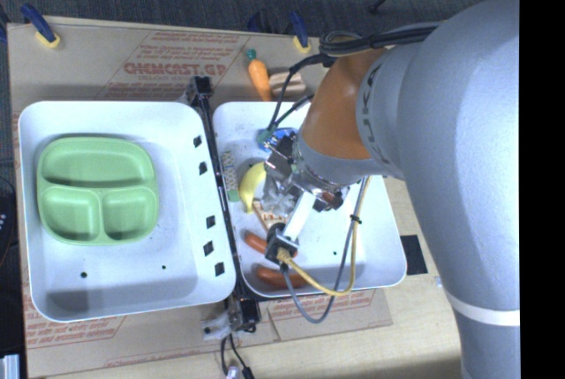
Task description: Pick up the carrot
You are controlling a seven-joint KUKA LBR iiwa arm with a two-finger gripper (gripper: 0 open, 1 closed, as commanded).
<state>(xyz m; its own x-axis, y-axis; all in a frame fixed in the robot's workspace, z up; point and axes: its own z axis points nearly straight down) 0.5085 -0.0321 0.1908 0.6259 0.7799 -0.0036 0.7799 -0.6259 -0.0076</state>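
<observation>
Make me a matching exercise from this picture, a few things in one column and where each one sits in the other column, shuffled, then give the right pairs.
Things:
1. green divided tray
2. carrot
3. lemon
4. hot dog

Places:
A. on the cardboard behind the right bin
B. in the right bin, near its front rim
C. in the left bin
D. in the right bin, beside the divider between the bins

Pairs: 1-C, 2-A, 3-D, 4-B
</observation>
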